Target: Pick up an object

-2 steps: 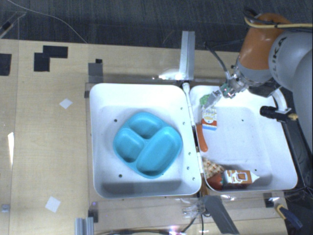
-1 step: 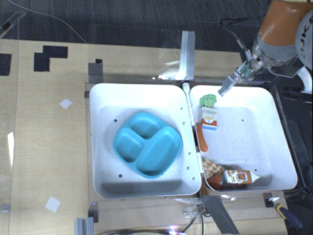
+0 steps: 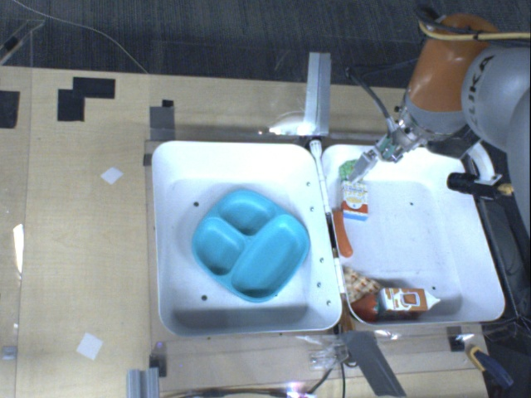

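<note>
My gripper (image 3: pixel 362 167) reaches down into the far left corner of the right bin (image 3: pixel 431 222). Its tip sits right at a small green object (image 3: pixel 348 171). Just in front of it stands a small white carton (image 3: pixel 355 200) with yellow and orange print. An orange-red sausage-shaped piece (image 3: pixel 342 234) lies along the bin's left wall. A waffle-patterned piece (image 3: pixel 358 285) and a brown and white carton (image 3: pixel 406 300) lie at the near left corner. Nothing is seen lifted off the bin floor.
The left bin (image 3: pixel 178 181) holds a blue divided plate (image 3: pixel 251 244). A metal post (image 3: pixel 319 98) stands behind the divider between the bins. The arm's orange band (image 3: pixel 444 65) and grey body (image 3: pixel 498 89) hang over the right bin's far right side.
</note>
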You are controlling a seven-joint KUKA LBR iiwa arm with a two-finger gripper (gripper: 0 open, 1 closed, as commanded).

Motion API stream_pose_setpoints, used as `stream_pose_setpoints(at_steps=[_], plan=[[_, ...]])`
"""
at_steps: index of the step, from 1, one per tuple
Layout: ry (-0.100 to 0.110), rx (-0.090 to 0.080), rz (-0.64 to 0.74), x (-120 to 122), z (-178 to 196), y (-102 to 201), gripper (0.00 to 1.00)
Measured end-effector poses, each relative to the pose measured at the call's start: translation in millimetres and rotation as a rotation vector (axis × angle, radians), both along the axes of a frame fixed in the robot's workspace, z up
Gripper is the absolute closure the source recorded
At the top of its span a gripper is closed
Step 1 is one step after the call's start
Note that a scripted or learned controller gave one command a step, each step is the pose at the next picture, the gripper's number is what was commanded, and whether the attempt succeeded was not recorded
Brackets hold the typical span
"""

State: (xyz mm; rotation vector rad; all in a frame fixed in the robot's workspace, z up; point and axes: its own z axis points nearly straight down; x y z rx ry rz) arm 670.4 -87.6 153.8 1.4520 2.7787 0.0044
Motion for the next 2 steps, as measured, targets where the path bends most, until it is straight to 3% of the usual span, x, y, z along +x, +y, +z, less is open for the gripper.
stream_pose_setpoints(at_steps=[1, 2], plan=[[0.01, -0.001, 0.029, 0.7, -53.0, -5.9, 0.0], [0.006, 0.014, -0.189, 2.8, -55.7, -1.7, 0.0]])
